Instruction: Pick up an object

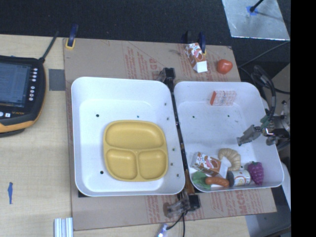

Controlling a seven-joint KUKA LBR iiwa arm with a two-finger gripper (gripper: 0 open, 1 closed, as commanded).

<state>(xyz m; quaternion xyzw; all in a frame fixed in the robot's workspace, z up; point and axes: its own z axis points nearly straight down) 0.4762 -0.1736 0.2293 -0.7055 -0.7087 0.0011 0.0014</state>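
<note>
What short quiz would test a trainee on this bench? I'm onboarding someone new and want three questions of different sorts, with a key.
1. True or false: the yellow divided plate lies in the left bin.
2. Multiple choice: the purple grapes lie in the right bin's
A. far left corner
B. near right corner
C. middle
3. Fill in the blank: the red tomato sits outside the bins on the ______.

Key
1. True.
2. B; they sit beside the croissant and the small can.
3. Cardboard, beyond the right bin, next to a small carton.
</note>
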